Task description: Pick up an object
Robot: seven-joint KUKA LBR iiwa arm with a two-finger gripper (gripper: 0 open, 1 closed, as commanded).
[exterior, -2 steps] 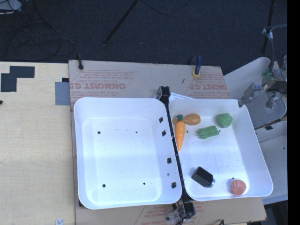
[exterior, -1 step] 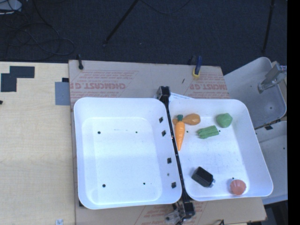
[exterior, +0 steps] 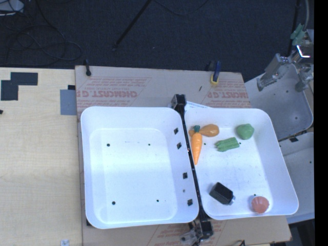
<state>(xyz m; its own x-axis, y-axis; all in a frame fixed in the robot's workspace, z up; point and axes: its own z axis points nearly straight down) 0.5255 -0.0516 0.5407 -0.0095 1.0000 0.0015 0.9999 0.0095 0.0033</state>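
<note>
Your pincer (exterior: 302, 50), grip state impossible to tell, sits up and right of the right bin (exterior: 277, 137), nearest the green ball (exterior: 245, 131) among 6 objects.

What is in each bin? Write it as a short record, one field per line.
left bin: bare white floor with a few small dark dots
right bin: holds all the objects
carrot: by the divider, upper left of the right bin
orange piece: beside the carrot's top
green round piece: upper right
green long piece: lying flat near the middle
black block: lower middle
pink-orange ball: lower right corner
under the bins: cardboard sheet
</note>
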